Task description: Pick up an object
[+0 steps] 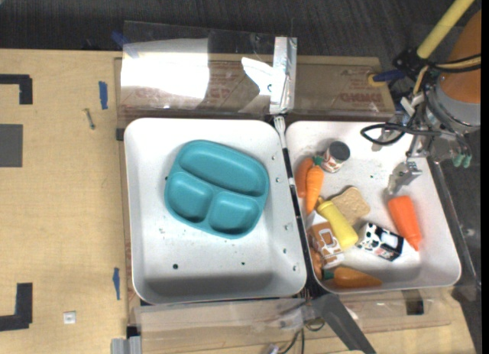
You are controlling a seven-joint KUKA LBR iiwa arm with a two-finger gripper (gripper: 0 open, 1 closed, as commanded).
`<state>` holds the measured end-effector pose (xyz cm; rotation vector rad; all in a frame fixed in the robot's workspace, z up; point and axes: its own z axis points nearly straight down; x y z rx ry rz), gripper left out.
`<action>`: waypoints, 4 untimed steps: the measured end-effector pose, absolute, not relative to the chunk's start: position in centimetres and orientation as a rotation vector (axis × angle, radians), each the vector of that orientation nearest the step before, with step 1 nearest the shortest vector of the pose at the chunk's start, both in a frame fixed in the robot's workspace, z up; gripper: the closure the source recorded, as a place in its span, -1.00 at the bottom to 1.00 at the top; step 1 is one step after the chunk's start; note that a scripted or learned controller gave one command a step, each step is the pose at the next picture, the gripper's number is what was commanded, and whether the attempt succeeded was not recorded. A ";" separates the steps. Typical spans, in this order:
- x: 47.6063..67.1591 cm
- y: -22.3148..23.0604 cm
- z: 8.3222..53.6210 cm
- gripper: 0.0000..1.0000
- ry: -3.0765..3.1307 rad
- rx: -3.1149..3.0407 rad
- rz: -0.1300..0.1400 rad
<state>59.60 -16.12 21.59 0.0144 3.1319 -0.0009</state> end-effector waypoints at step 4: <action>55.2 -11.9 11.7 -1.00 3.110 -0.101 -0.018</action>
